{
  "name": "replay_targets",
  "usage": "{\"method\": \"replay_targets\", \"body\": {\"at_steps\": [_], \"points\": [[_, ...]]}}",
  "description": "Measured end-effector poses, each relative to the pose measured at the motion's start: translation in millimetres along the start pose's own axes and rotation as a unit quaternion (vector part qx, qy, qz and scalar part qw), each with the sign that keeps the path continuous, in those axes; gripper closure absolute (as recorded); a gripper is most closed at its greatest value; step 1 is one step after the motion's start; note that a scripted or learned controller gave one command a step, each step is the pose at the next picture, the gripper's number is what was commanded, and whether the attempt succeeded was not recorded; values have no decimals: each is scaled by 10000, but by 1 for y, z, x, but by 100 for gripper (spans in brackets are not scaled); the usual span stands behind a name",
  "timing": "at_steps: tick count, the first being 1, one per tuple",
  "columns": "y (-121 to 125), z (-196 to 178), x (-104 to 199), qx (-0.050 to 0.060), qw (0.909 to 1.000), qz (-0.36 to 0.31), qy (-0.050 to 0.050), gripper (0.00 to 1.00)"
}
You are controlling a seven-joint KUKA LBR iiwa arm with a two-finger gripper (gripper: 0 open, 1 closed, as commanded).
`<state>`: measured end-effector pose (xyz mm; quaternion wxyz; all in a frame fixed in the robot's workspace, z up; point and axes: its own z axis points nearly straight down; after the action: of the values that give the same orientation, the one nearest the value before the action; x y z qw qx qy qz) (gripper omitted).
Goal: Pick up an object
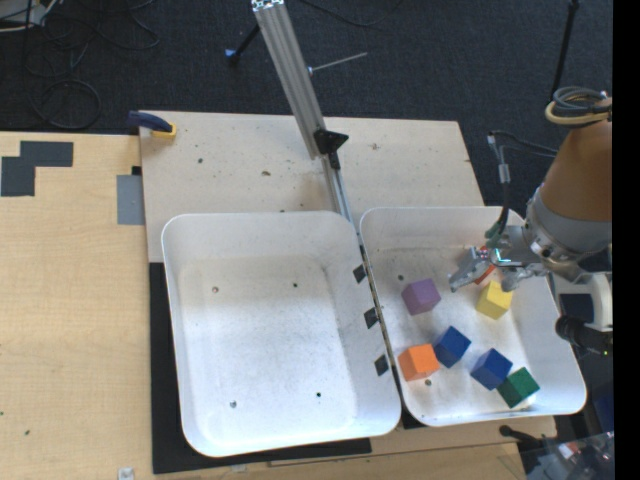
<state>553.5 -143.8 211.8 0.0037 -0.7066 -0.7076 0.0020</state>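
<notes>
While the left bin [262, 328] fills the lower centre of the frame, the right bin [440, 230] beside it carries the blocks: an orange cube [419, 361] near the divider, a purple cube [421, 295] above it, two blue cubes [452, 346] [491, 367], a yellow cube [494, 301] and a green cube [519, 386] at lower right. The gripper [476, 267] hangs right of centre, just above the yellow cube; whether its fingers grip anything cannot be told.
</notes>
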Motion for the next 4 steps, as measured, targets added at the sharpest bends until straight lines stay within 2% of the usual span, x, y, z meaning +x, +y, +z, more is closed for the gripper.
{"method": "replay_targets", "body": {"at_steps": [1,3,4], "points": [[1,-2,-1,-26,10000,13,-5,0],[0,87,1,1,10000,13,-3,0],[1,121,2,-43,10000,19,-13,0]]}}
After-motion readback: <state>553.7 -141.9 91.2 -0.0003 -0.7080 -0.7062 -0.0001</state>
